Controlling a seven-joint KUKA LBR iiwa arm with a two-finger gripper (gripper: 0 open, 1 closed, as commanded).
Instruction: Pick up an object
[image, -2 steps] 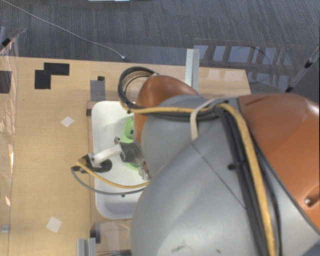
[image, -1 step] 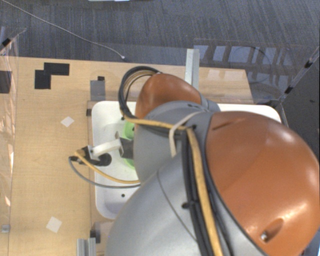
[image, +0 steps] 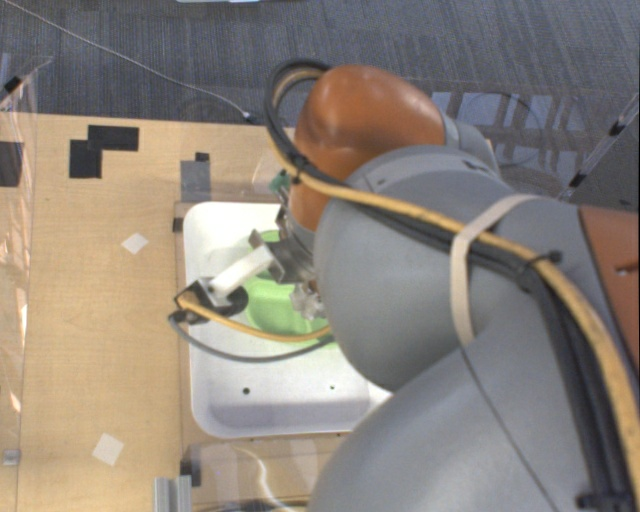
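Observation:
A bright green object lies in the white bin, near the bin's middle. The arm's wrist comes down right over it, and the gripper sits at the green object's right side, mostly covered by the grey arm body. A white tube with a black tip sticks out leftward from the wrist, just above the green object. Whether anything is held is hidden.
A yellow and black cable loops from the wrist across the bin floor. The bulky grey arm and its orange band hide the right part of the bench. Light wooden bench top lies left of the bin.

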